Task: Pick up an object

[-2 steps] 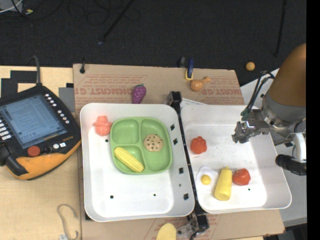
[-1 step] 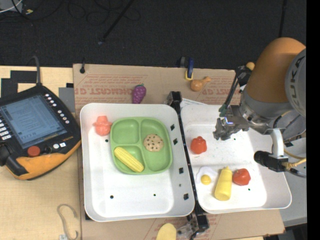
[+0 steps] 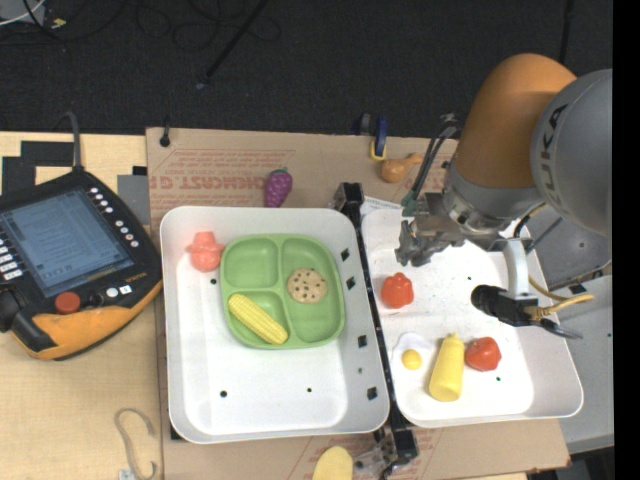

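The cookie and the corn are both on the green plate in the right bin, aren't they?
Not quite. The cookie and the corn are both on the green plate, but the camera view shows that plate in the left bin, not the right one.

Arm parked over the right bin

The pincer [image 3: 412, 252] hangs just above a red pepper [image 3: 398, 291]; mustard bottle [image 3: 448, 366], tomato [image 3: 484, 354] and fried egg [image 3: 411, 356] sit nearer the front. Left bin [image 3: 260, 408] has a green plate [image 3: 240, 278] with corn [image 3: 257, 318] and a cookie [image 3: 306, 286].
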You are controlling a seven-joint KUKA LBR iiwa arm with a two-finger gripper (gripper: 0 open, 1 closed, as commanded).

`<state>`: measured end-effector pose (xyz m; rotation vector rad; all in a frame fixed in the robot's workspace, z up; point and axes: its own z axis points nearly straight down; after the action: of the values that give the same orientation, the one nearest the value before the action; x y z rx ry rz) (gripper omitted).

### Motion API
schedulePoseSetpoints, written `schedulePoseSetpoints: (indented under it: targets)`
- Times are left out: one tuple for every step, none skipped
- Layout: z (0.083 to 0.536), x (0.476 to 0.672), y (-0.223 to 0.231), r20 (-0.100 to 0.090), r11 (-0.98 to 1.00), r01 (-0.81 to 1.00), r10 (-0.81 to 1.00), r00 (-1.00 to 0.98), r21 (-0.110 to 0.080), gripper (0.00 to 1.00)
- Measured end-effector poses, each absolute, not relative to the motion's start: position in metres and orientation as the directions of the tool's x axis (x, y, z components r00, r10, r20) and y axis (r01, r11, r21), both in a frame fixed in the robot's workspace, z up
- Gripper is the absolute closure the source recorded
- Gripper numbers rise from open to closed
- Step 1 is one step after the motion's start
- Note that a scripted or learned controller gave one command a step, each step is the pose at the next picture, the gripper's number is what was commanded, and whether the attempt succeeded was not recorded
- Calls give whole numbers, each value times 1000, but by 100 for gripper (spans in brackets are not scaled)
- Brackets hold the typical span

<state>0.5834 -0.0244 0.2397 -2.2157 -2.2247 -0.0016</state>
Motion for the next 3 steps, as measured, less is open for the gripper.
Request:
schedulePoseSetpoints:
  targets:
    - [227, 593, 22, 2, 3, 1000, 1000, -3, -3, 100]
    - [221, 608, 65, 1, 2, 1000, 1000, -2, -2, 100]
    - [237, 625, 86, 1, 0, 1000, 1000, 0, 0, 100]
